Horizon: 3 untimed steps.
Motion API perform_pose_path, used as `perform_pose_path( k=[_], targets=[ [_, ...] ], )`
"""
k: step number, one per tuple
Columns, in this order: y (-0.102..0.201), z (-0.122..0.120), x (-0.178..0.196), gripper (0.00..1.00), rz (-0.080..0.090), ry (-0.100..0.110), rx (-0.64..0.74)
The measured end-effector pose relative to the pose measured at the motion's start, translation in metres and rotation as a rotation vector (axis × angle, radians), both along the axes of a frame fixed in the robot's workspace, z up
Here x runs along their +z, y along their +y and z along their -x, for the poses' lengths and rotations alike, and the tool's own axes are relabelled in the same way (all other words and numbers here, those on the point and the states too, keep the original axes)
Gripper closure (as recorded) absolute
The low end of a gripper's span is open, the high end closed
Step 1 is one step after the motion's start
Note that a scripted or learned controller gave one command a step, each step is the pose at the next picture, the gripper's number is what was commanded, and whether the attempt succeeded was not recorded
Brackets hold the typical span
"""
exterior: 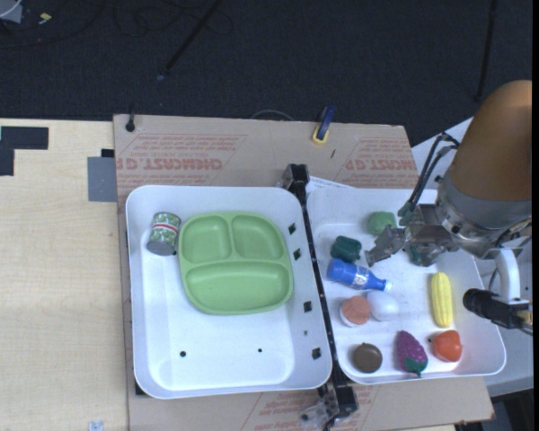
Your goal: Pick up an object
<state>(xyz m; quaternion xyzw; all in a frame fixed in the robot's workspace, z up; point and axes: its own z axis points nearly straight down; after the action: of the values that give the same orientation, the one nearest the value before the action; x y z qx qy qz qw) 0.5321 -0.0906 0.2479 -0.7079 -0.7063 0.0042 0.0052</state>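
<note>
Here the claw (404, 243) hangs low over the right bin (494, 359), near its top part. I cannot tell how the claw stands, because it is dark and blurry there. The grey arm (494, 164) with its orange band comes in from the right.

The right bin holds many small things. A dark green block (346, 248) lies just left of the claw. A light green ball (381, 222) sits near the claw, a bit higher up. A blue bottle (356, 277) lies on its side below the block. Under it are a pink round thing (355, 311) and a white egg (385, 308), touching each other. A yellow corn (441, 298) lies to the right. Along the bottom sit a brown ball (367, 357), a purple thing (410, 351) and a red tomato (446, 346).

The left bin (216, 366) holds a green tray (235, 263) with three parts. A small can (163, 233) lies beside the tray, on its left.

Both bins sit on brown cardboard (251, 155) on the desk (49, 277).
</note>
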Motion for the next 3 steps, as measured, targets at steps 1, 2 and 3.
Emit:
perform_pose_path(
  k=[1, 2, 3],
  targets=[
    [0.0, -0.002, 0.005, 0.0, 0.001, -0.01, 0.002],
    [-0.006, -0.004, -0.042, 0.0, 0.0, -0.006, 0.002],
    [-0.003, -0.004, -0.086, 0.0, 0.0, -0.005, 0.003]
  ],
)
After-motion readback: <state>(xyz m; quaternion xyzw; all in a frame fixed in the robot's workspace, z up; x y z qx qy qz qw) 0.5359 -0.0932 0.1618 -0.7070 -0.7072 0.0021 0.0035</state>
